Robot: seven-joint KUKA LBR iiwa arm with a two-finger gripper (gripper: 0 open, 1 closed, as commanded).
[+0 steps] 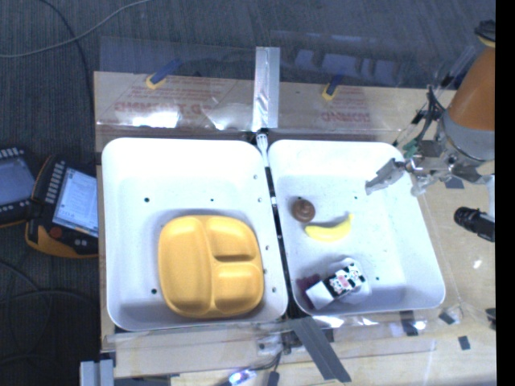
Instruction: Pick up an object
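Hand, fingers apart and empty at right, hovers over the right bin; next, descend toward the banana.

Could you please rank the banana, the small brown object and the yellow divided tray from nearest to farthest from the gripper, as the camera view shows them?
Measured from the gripper, at the right bin's upper right:
1. Banana, middle of the right bin.
2. Small brown object, just left of the banana, near the divider between the bins.
3. Yellow divided tray, in the left bin.
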